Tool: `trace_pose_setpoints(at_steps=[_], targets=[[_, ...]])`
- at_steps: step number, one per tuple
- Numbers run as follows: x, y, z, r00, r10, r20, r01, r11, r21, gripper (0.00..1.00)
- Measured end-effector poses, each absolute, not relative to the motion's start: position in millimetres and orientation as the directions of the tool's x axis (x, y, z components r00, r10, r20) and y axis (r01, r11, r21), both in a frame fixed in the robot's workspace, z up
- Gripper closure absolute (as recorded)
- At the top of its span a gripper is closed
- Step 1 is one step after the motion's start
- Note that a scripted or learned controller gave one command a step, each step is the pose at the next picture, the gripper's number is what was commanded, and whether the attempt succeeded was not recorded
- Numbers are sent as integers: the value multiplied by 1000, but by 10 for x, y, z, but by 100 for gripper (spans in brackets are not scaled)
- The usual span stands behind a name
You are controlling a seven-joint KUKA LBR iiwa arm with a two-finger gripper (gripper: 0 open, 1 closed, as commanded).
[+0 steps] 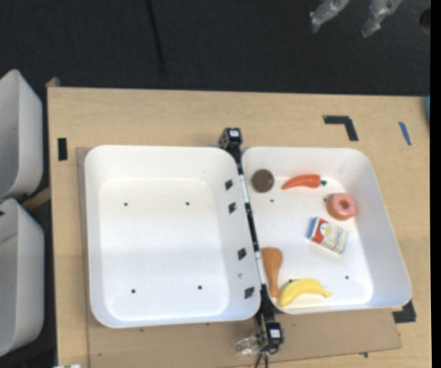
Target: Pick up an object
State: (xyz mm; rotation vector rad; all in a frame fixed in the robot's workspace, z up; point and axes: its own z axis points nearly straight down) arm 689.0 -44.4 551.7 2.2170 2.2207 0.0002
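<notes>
Objects for picking all lie in the right bin [373, 205], and I see six of them from my screen. Going from left to right, I first see the left bin [159, 236], a wide white tray that sits on the wooden counter [166, 113]. It touches the right bin along the middle, where small black clips hold the two rims.

In the right bin, a small brown round thing [262, 180] sits near the top left corner. Below it, close to the middle rim, lies a brown drumstick-shaped toy [271, 265]. Just beside that, at the bottom of the bin, is a yellow banana [304, 290], and the two almost touch. Near the top of the bin lies an orange-red chili pepper [302, 182], a little to the right of the brown round thing. Lower down and farther right is a small white carton [327, 234] with red and blue on it, lying tilted. Just above it sits a pink donut [341, 206].

The tool [354, 10] hangs at the top right, high over the dark floor behind the counter and well apart from the bins. Its two fingers [326, 10] are spread apart, and nothing is between them.
</notes>
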Motion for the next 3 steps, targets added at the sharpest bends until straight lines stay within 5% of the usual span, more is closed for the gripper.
trace_pose_setpoints(at_steps=[3], targets=[[6890, -444, 5517, -2, 1000, -2, 1000, 2, 3, 0]])
